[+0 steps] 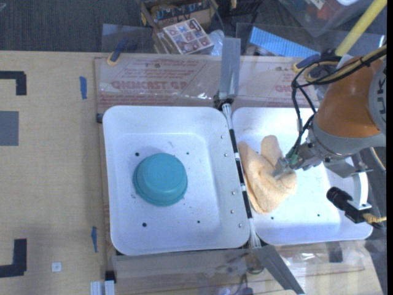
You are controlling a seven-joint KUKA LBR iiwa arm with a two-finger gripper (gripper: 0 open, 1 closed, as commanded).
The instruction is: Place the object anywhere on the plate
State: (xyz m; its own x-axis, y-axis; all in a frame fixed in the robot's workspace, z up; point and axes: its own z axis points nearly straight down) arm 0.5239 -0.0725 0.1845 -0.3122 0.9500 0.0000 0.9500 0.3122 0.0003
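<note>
A pale yellow, soft-looking object (265,180) lies in the right bin (319,223), against the bin's left wall. It is lumpy, with one lobe pointing toward the back. My gripper (285,168) reaches down from the right and its tip rests on the object's right side. The teal round plate (161,178) sits upside-down near the middle of the left bin (123,134), well apart from the gripper.
A raised divider (236,171) runs between the two bins. The arm's orange band (347,106) hangs over the back right of the right bin. Boxes and clutter lie beyond the bench's far edge.
</note>
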